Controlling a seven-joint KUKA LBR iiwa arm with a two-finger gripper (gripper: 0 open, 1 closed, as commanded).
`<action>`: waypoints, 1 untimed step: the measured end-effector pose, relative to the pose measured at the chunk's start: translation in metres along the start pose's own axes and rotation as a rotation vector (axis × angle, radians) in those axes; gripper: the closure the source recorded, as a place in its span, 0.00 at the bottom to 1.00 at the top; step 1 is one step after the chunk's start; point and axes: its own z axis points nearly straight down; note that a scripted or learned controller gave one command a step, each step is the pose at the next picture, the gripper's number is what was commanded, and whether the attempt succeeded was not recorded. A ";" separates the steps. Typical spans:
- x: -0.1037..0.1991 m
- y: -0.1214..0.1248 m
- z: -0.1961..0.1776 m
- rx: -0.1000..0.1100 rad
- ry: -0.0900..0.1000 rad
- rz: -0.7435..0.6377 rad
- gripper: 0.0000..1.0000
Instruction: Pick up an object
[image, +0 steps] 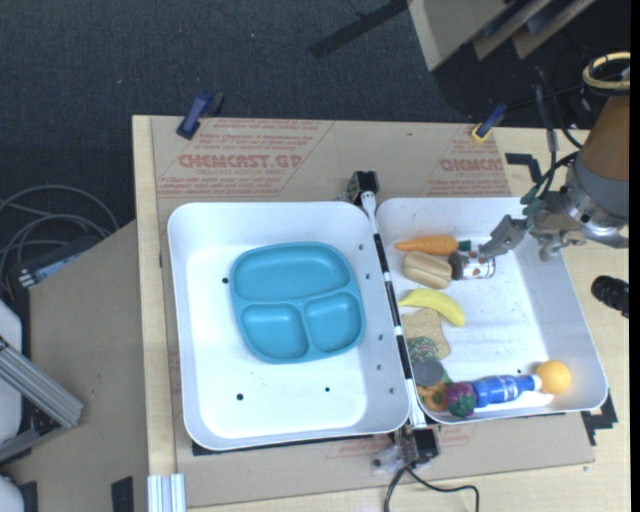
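jaws (480, 262) low beside bread roll (427, 268) and carrot (428, 243); jaw state: cannot tell. you risk nudging crowded items, closing on nothing.

You are looking down from one fixed camera above the bench (300, 150), tilting at a slant and standing far enough back to be taking in both white bins (200, 400), with the arm (600, 170) entering from your right.
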 end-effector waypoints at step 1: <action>0.026 0.038 0.106 0.000 0.000 -0.001 0.00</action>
